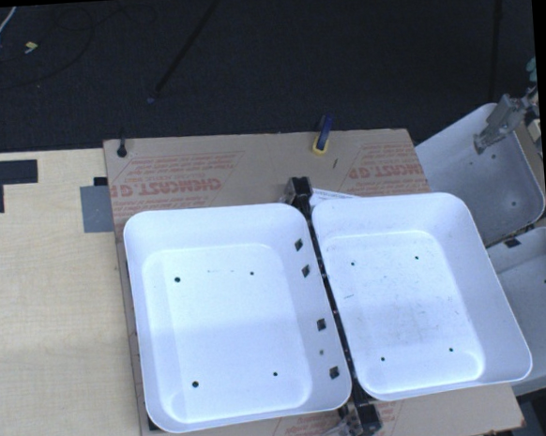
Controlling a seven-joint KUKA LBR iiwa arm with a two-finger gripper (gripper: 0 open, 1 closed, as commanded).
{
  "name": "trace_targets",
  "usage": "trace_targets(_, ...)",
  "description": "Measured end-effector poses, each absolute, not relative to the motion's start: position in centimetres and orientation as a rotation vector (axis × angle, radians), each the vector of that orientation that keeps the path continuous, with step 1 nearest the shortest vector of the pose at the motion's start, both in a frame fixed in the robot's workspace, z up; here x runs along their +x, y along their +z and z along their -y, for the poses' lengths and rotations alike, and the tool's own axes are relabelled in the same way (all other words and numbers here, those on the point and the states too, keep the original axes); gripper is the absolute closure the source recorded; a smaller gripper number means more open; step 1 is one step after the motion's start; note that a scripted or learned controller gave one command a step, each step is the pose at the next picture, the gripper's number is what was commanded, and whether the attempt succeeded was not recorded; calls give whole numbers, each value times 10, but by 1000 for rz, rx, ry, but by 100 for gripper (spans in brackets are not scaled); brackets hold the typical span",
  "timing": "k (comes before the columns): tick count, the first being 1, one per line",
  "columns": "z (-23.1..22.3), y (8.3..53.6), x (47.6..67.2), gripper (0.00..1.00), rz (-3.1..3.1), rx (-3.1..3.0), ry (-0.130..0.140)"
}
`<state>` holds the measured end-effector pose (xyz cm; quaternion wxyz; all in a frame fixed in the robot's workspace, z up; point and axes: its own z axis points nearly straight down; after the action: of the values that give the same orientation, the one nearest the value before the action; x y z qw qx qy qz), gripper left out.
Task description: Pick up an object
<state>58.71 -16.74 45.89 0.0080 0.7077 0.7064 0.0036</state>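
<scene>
Two shallow white bins sit side by side on a brown cardboard sheet [251, 172]. The left bin [150, 269] and the right bin [490, 280] meet along a seam with small black clips [321, 323]. I see only white plastic with a few small dark holes on both floors. A soft shadow covers the front left part of the left bin's floor.
A blue and yellow clamp [322, 135] grips the cardboard's back edge, and a dark clamp [356, 430] holds the front between the bins. A grey metal plate [495, 171] with a bracket [505, 121] lies at the right. Pale wooden bench [46, 324] stretches to the left.
</scene>
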Motion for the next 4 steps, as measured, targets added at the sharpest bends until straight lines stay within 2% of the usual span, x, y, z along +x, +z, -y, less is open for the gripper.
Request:
trace_targets(1, 110, 545, 544, 0, -2224, 2210, 9)
trace_targets(2, 47, 538, 499, 0, -2232, 2216, -1)
trace_targets(3, 50, 442, 474, 0, -2228, 2229, -14)
trace_targets(4, -13, 239, 473, 0, -2237, 2228, -21)
